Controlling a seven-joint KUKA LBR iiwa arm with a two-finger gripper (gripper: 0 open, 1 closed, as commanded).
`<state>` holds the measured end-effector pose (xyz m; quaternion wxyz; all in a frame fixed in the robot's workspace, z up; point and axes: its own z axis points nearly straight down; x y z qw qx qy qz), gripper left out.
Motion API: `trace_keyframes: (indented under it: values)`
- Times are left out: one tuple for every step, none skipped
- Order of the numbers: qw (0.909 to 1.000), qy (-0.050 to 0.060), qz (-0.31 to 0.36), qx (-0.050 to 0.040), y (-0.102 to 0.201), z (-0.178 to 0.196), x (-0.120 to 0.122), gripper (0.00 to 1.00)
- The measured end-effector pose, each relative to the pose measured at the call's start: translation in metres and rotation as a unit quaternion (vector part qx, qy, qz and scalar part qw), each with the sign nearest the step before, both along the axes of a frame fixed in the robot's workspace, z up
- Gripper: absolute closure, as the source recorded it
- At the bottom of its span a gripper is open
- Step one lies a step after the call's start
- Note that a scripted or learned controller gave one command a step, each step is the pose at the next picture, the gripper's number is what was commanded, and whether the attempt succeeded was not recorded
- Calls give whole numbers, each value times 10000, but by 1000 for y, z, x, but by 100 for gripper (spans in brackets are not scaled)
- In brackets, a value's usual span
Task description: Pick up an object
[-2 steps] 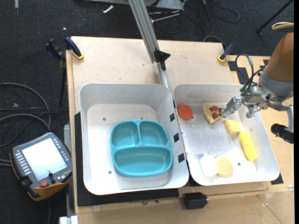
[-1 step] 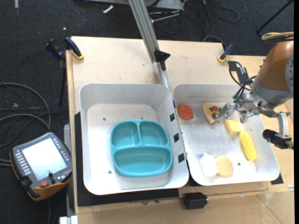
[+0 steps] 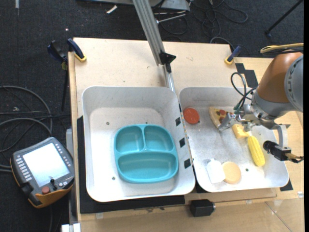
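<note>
I am reaching in from the right over the right bin (image 3: pixel 277 180), my grey arm (image 3: pixel 280 83) with its orange band bent down toward the far middle of that bin. My fingers (image 3: pixel 227 122) sit low at the pizza slice (image 3: pixel 218 115), a yellow wedge with red spots lying near the bin's far wall; the metal tips meet its right edge, but whether they are apart, together or clamped on it I cannot tell (the tips blur into the toy there).

Just left of the slice lies a round red piece (image 3: pixel 191 115), close to the wall the two bins share. Right of my fingers a small yellow block (image 3: pixel 240 131) lies just beside them, and nearer than that a corn cob (image 3: pixel 256 151) stretches toward the near right. At the near edge of the bin a white piece (image 3: pixel 214 170) and a pale tan round one (image 3: pixel 231 172) lie touching side by side.

The left bin (image 3: pixel 96 105) holds a teal divided plate (image 3: pixel 145 153), three compartments, lying flat in the middle. Both bins rest on the bench (image 3: pixel 120 62), and a handheld control pendant (image 3: pixel 41 170) sits on the floor to the left.
</note>
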<state>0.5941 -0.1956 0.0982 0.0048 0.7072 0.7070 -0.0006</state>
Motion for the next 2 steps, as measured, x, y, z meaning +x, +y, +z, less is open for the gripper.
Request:
trace_keyframes:
  values:
    - [10000,-69,8,-12,0,17,4,100]
    - [10000,-4,15,26,-3,75,15,100]
